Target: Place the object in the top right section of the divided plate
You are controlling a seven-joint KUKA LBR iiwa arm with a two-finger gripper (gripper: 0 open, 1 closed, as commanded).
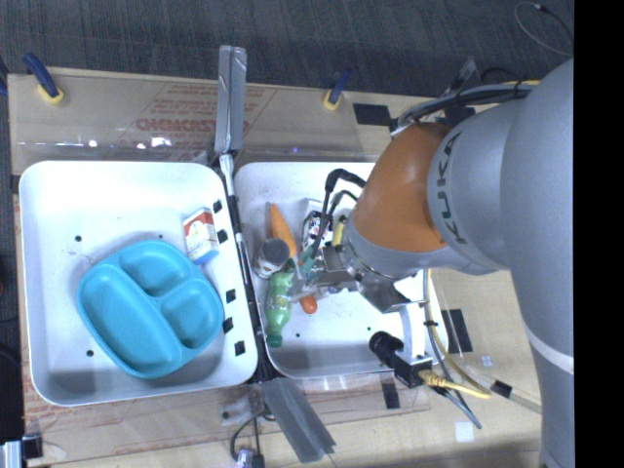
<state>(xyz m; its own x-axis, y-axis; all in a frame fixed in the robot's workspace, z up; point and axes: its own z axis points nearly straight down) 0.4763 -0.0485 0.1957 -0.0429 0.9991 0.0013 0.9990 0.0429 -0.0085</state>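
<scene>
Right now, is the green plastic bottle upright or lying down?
Lying down: the green plastic bottle rests lengthwise on the right white bin's floor.

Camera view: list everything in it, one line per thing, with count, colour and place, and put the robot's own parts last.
Bins: 2, white, side by side on the bench.
Divided plate: 1, light blue, three sections, in the left bin.
Small carton: 1, white with red, in the left bin, at the plate's upper right edge.
Carrot: 1, orange, right bin, near its left wall.
Can: 1, grey, right bin, just below the carrot.
Bottle: 1, green, right bin, lying beside the left wall.
Clamps: 2, blue, on the bench's far edge.
Arm: 1, grey with orange band, over the right bin.
Gripper: 1, dark, low among the right bin's items; what it holds, if anything, is unclear.
</scene>
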